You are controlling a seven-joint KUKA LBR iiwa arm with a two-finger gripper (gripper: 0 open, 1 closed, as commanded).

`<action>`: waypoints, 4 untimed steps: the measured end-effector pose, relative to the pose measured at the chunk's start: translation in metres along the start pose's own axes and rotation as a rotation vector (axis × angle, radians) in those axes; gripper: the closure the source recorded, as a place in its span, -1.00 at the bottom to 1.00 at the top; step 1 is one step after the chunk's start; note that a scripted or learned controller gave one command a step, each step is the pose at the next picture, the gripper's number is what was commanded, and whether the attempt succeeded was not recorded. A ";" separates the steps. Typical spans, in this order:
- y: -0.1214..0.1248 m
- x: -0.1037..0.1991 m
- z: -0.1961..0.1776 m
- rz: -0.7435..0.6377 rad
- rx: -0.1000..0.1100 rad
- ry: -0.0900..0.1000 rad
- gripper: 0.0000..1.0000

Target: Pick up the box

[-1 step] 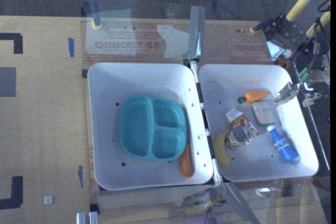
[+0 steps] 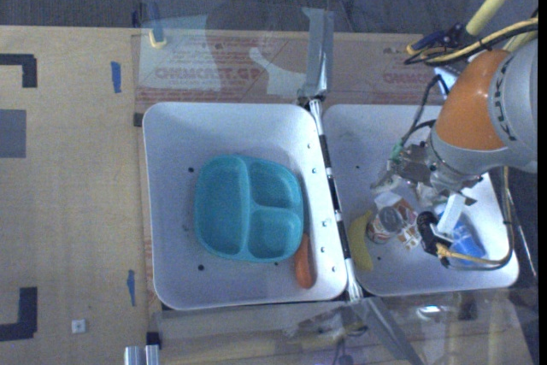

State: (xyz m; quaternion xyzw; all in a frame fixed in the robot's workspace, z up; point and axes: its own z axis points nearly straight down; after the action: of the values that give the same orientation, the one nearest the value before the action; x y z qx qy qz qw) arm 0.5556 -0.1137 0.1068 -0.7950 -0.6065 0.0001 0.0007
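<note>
The box [image 2: 462,239], a blue item partly hidden under the arm's wrist, lies in the lower right of the frame, near the lower right corner of the right bin [image 2: 359,128]. Only a small patch of its blue surface shows, with a white part of the wrist assembly crossing over its upper left side. Just left of it, at the lower centre of the same bin, the gripper [image 2: 395,222] hangs low over the bin floor; whether it is spread or pressed together cannot be told, since cables and the mounting hardware cover that spot, and nothing can be seen pinched in it. A yellow, curved object [image 2: 359,242] lies to the left of the gripper, close to the bin's left wall. The grey arm [image 2: 513,111] with its orange band [image 2: 473,103] comes in from the right edge of the frame, above the box.

Across the divider, the left bin [image 2: 171,141] fills the middle of the frame. A teal divided plate [image 2: 249,208] with three compartments rests on its floor, slightly below centre. An orange carrot-like piece [image 2: 303,262] lies just beside the plate's lower right corner, near the bin's right wall. Both bins sit on a wooden bench [image 2: 64,184] marked with black and blue tape pieces on the left of the frame.
</note>
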 end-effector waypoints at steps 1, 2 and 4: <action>0.067 0.024 0.020 -0.084 -0.006 -0.001 -1.00; 0.100 0.037 0.022 -0.224 0.027 -0.004 -1.00; 0.090 0.043 0.020 -0.512 -0.002 -0.001 -1.00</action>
State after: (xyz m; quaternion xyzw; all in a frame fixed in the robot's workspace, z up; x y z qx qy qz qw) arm 0.6534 -0.0959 0.0866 -0.6156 -0.7881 -0.0002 -0.0006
